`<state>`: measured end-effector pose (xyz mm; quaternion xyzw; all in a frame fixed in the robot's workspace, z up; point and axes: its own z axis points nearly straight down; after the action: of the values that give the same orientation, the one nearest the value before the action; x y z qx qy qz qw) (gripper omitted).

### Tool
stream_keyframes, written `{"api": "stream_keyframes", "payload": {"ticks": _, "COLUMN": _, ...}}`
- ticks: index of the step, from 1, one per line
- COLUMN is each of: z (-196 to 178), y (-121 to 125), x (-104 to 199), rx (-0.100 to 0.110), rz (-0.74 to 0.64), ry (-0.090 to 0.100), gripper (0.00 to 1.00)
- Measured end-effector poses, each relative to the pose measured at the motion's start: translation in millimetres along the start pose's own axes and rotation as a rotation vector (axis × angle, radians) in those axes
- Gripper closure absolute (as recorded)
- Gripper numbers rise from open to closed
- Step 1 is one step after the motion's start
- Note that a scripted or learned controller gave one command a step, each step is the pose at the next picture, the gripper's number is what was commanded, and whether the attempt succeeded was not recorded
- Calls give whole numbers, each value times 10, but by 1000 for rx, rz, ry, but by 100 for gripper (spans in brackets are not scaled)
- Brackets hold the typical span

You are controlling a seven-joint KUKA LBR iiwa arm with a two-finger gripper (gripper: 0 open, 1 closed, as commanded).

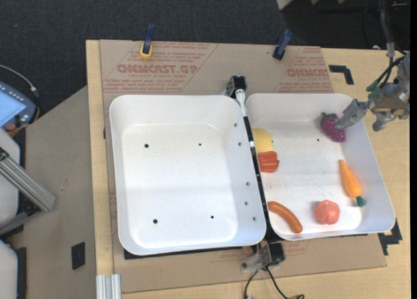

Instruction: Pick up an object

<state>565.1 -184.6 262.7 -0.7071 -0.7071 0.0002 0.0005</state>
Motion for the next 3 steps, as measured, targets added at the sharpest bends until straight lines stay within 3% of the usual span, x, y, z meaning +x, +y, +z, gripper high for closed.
{"api": "stream_keyframes", "payload": {"ticks": 1, "z": -987, "y": 1066, "x": 439, "rx": -19, "rz": -8, "ry": -5, "gripper": 0}}
{"api": "stream_keyframes", "payload": {"ticks": 2, "z": -2747, "y": 1012, "x": 1093, "rx": -23, "rz": -7, "ry": -2, "gripper": 0}}
{"api": "stream_keyframes", "payload": {"ticks": 3, "z": -2750, "y": 1017, "x": 1058, "rx": -9, "rz": -1, "ry": -5, "gripper": 100}}
